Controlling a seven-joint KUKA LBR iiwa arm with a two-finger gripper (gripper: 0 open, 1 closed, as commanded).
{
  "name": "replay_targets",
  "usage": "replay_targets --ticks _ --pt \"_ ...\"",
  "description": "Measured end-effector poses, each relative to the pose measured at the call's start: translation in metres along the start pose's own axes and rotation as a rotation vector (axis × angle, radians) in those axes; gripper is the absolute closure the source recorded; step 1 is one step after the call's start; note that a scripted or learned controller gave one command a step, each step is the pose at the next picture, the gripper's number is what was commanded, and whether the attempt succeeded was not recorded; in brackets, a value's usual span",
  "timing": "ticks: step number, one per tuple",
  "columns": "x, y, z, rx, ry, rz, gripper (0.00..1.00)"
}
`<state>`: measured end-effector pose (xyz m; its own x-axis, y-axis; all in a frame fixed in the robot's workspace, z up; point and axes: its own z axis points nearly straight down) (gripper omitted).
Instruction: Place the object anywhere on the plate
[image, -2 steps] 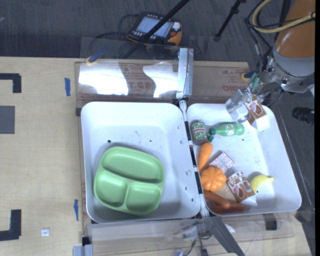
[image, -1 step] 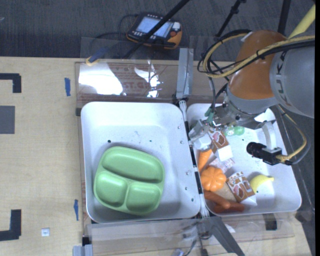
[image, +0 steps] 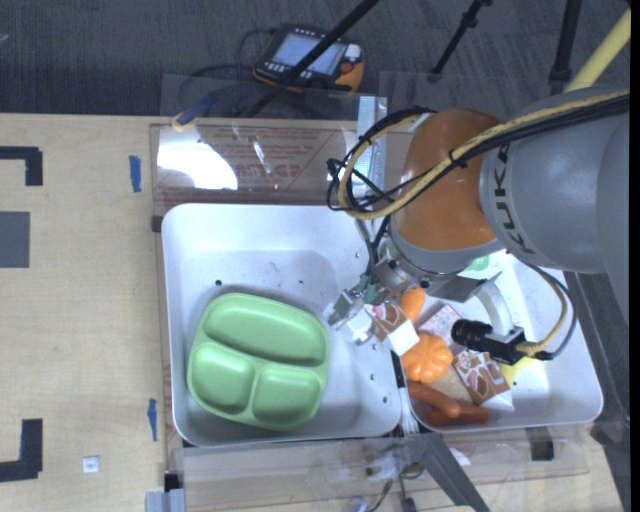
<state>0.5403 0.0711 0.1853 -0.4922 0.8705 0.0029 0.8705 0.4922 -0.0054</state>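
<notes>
A green plate (image: 260, 355) with three compartments lies in the left bin (image: 240, 240), toward its front. My gripper (image: 347, 308) hangs over the left bin's right side, just right of the plate's upper right corner and close to the wall between the bins. I see nothing clearly between its tips. Right beside it, at the right bin's left edge, lie a small red and white box (image: 389, 318), a white card (image: 403, 340) and a small orange piece (image: 412, 300).
The right bin (image: 575, 390) also holds an orange pumpkin-shaped toy (image: 428, 358), a brown patterned packet (image: 480, 378) and a red sausage (image: 445, 405) near its front. The arm's large orange and grey body covers the right bin's back half.
</notes>
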Motion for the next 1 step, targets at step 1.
replay_targets --ticks 1 --pt "0.0518 0.0048 -0.0068 0.000 -0.001 -0.125 1.00"
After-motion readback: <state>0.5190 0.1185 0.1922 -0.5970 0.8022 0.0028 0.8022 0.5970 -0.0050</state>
